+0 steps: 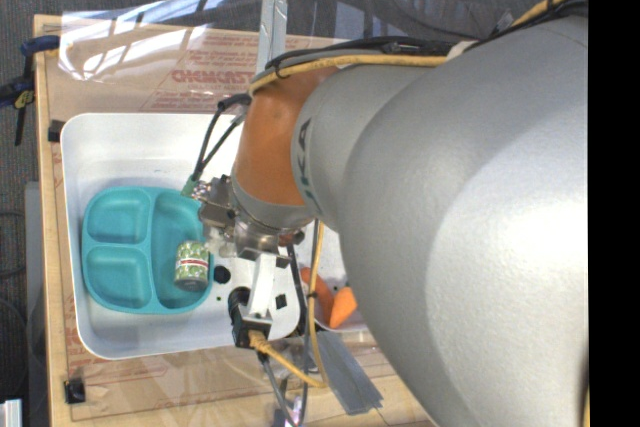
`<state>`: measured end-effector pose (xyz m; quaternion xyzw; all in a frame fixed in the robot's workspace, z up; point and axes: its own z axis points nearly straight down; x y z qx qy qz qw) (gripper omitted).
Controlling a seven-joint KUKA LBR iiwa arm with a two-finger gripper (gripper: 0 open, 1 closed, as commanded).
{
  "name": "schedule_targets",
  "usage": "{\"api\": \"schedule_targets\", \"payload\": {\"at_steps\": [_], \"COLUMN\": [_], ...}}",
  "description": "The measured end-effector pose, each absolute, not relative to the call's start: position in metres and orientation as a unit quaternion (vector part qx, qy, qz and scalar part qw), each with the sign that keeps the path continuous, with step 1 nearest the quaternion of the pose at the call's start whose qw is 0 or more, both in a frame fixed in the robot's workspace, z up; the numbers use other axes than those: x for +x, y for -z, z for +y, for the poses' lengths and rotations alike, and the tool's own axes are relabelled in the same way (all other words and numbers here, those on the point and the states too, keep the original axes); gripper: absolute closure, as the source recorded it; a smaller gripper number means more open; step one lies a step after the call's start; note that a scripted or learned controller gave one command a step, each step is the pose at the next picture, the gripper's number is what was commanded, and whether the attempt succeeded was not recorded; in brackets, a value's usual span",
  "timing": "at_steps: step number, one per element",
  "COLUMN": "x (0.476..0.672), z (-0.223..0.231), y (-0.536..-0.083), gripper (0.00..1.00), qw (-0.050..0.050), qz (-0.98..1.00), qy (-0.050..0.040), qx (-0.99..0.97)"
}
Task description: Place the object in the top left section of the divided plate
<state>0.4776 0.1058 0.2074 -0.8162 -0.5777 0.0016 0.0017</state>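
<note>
Whether the jaws stand apart or together we cannot tell, because the gripper (215, 250) is mostly covered by the wrist and its cabling. We look down at a slant on a wooden bench (50, 355) that carries a shallow white bin (120, 140). A huge grey arm (460, 215) fills the view from about one o'clock round to five o'clock, and its orange band (270, 150) sits near the centre, just above the wrist. The wrist points toward nine o'clock, over the bin.

Inside the bin, toward eight o'clock from the centre, lies a teal divided plate (120, 255). We see two smaller sections stacked on its left side and one larger section on its right side, partly covered by the wrist. A small can (192, 265) with a green and white label lies on the right-hand section, near the plate's lower right rim and just beside the wrist hardware. We cannot tell whether anything grips it.

An orange object (338, 305) peeks out from under the arm at about five o'clock, half hidden. A sheet of clear plastic (150, 35) covers the bench at eleven o'clock, behind the bin, with red lettering showing beneath it.
</note>
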Motion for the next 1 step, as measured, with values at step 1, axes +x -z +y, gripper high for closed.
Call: {"api": "schedule_targets", "payload": {"at_steps": [1], "x": [0.4792], "z": [0.1270], "y": [-0.1185], "gripper": [1.00], "qw": [-0.001], "qz": [-0.645], "qy": [0.0053], "qx": [-0.764]}}
